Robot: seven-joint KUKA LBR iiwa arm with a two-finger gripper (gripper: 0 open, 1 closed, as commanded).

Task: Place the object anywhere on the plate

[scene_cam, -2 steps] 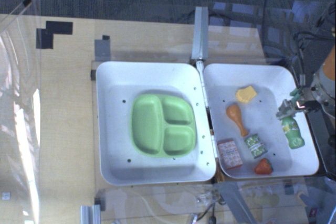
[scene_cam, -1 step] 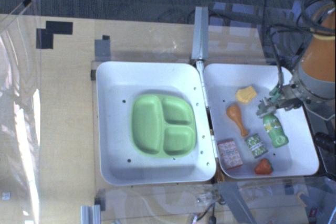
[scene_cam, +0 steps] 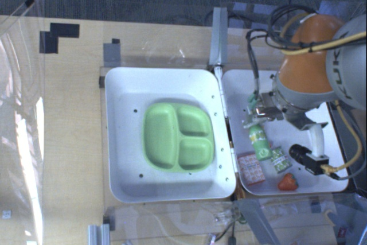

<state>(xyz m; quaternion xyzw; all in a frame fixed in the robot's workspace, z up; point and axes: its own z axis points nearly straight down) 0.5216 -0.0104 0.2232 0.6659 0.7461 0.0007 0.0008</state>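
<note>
At centre right of the frame, the gripper hangs low over the right white bin, just above the upper end of a green plastic bottle lying there. Whether it is spread or closed I cannot tell; nothing is visibly pinched. Near the bottle lie a small red-patterned packet, a little green wrapped item and a red strawberry-shaped toy. The pale green sectioned plate sits in the left white bin. The step appears to be picking; next comes a secure grasp, lift, and carry leftward over the divider.
</note>
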